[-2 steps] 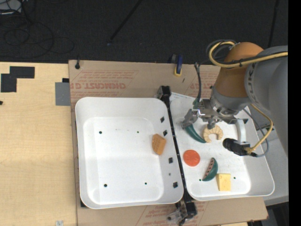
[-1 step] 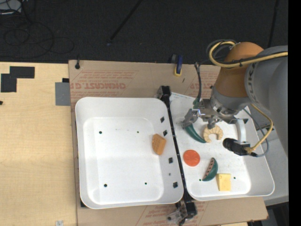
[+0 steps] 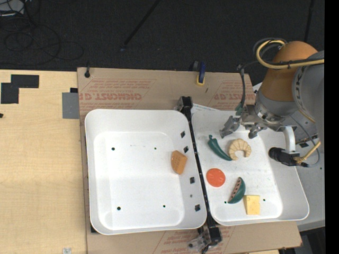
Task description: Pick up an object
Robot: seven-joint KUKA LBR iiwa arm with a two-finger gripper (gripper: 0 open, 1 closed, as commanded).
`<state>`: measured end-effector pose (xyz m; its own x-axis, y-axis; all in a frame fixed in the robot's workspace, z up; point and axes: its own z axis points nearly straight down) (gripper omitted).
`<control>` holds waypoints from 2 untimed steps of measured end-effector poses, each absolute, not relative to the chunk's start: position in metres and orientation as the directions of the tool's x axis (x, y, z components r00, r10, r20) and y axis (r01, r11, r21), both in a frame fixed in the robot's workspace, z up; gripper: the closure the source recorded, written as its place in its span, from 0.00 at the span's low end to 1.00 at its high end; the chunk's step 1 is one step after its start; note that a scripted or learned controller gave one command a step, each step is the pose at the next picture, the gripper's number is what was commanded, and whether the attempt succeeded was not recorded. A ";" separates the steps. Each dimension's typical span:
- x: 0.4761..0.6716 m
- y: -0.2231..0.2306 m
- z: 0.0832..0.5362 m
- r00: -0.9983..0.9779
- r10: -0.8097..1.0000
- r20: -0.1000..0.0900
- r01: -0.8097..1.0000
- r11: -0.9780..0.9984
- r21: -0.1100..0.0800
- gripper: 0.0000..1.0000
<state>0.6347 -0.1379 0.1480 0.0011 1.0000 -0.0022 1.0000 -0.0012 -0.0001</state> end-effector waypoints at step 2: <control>0.553 -0.107 0.087 0.000 1.000 0.002 1.000 0.000 -0.005 0.00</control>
<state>0.5534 -0.1066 0.0869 0.0004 1.0000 0.0022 1.0000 -0.0003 -0.0052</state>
